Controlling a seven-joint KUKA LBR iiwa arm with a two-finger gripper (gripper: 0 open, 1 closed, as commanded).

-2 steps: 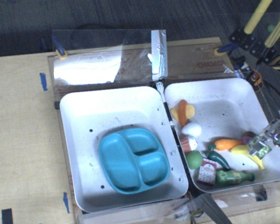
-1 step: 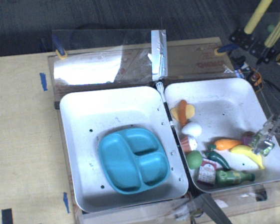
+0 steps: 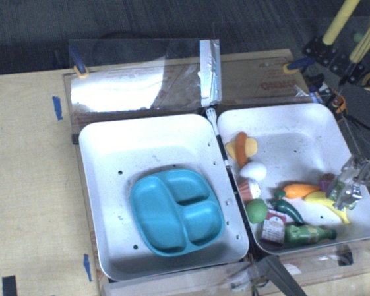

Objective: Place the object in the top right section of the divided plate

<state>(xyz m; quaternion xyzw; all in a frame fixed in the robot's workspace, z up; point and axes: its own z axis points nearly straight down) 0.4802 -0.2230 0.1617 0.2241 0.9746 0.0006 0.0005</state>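
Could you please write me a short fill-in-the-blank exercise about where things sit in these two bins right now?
1. The blue divided plate lies in the ____ bin.
2. The plate has ____ sections.
3. The toy foods, such as the green bottle, are piled in the ____ bin.
4. The gripper is over the right bin's ____ edge.

Missing words: left; three; right; right

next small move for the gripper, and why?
Probably lower onto the yellow banana and close. The gripper sits at the right bin's right side beside the toy pile with nothing visibly between its fingers, and the blue divided plate holds nothing.
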